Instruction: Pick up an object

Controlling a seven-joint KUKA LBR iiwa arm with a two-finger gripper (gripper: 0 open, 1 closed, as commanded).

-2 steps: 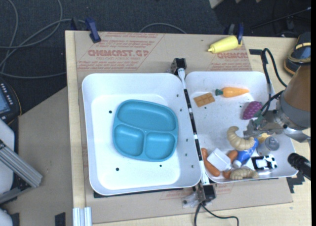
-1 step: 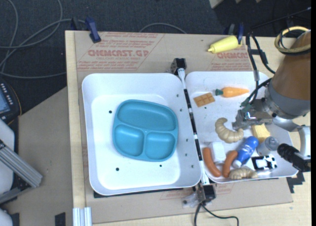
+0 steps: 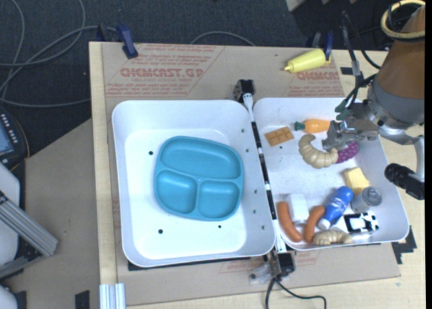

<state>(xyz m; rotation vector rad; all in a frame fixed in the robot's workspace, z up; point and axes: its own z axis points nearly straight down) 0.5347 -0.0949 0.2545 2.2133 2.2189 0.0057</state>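
The right bin (image 3: pixel 391 233) holds several toy foods. My gripper (image 3: pixel 342 136) hangs low over its upper right part, right above a purple grape bunch (image 3: pixel 349 152) and the right end of a beige curved piece (image 3: pixel 315 155). An orange carrot (image 3: pixel 314 125) lies just left of the gripper, with a brown cracker (image 3: pixel 279 137) further left. Nearer the front lie a yellow block (image 3: pixel 356 179), a blue bottle (image 3: pixel 335 207), a grey lump (image 3: pixel 370 197), a red sausage (image 3: pixel 289 222), an orange sausage (image 3: pixel 314 222) and a beige peanut (image 3: pixel 331 237). Nothing visibly hangs from the gripper.
The left bin (image 3: pixel 128 132) carries a blue divided plate (image 3: pixel 198 177). A yellow toy (image 3: pixel 307 62) lies on the cardboard bench top behind the right bin. A black and white tag (image 3: pixel 359 222) rests at the right bin's front. Cables run over the floor at the back.
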